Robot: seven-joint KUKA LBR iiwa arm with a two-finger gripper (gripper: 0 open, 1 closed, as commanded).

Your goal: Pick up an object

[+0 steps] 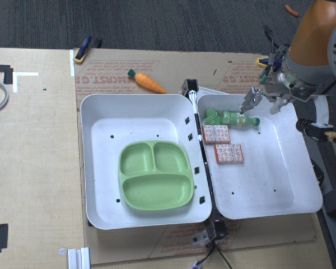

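A green bottle [231,118] lies on its side at the far left of the right bin [269,175]. In front of it lie two small red-and-white boxes, one [216,133] close to the bottle and one [229,153] nearer the bin's middle. My gripper [262,103] hangs over the bin's far edge, just right of the bottle's cap end. It is open, and nothing sits between its fingers [249,101].
A green divided plate [155,175] lies in the left bin [92,150]. A toy carrot [147,81] rests on the cardboard behind the bins. A blue clip [83,49] sits at the cardboard's far left corner. The right bin's front half is bare.
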